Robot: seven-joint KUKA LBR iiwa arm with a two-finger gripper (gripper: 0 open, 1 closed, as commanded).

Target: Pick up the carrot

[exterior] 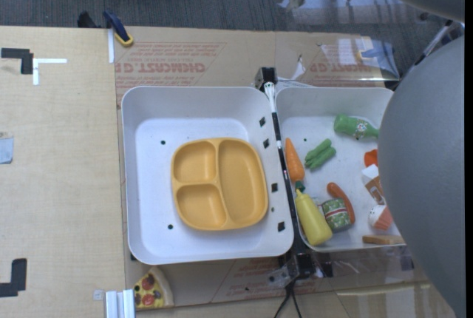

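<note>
Orange carrot in the right bin, lying by the divider between the two bins.

The small orange toy carrot point(294, 160) lies along the left wall of the right shallow white bin point(325, 106), with a yellow plastic bottle point(312, 219) just below it and a green bean-pod toy point(319, 154) just to its right. A green stuffed toy point(355, 127), a red sausage-shaped toy point(341, 197) and a small printed can point(337, 214) share that bin. The left white bin point(148, 124) holds a yellow three-compartment plate point(220, 183). The grey arm point(425, 183) covers the right bin's right side; the tool's state cannot be told. A pizza-slice toy point(150, 290) lies on the surface.
</note>
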